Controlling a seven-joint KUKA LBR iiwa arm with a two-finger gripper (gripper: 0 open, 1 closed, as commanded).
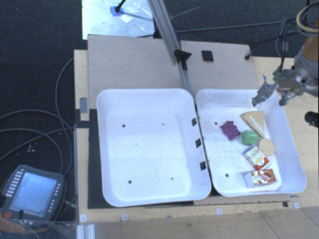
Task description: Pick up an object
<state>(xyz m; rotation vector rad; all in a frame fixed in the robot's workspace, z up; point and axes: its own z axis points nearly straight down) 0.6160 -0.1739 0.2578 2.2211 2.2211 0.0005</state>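
Nearest, at the lower left: a teach pendant (31, 193) with a pale lit screen, lying on the dark carpet (35, 44), black cables (30, 128) looping around it.

Bench (149, 214): light wood, a tan board (134, 63) laid across its far part. Two shallow white bins sit side by side, touching along their inner edges, small black clips on the seam.

Left bin (112, 133): bare white floor with a few small dark holes.

Right bin (289, 133): all the objects sit here, clustered toward its right wall. A purple lumpy piece (230, 130) lies near the middle. Just right of it a green rounded object (249, 137), touching a pale yellow wedge (254, 121) behind it. A tan round object (267, 147) sits just beside the green one. In front of these, a small printed packet (255, 156), white with orange and red marks, and nearer the front wall a red and white packet (261, 177).

Gripper (271, 94): above the far right corner of the right bin, grey arm (310, 59) reaching in from the right. Its two fingers are spread apart, released, nothing between them. It hovers apart from the objects, the yellow wedge closest beneath it.

Beyond the bench, a slanted metal pole (164, 21) crosses a pale floor patch.
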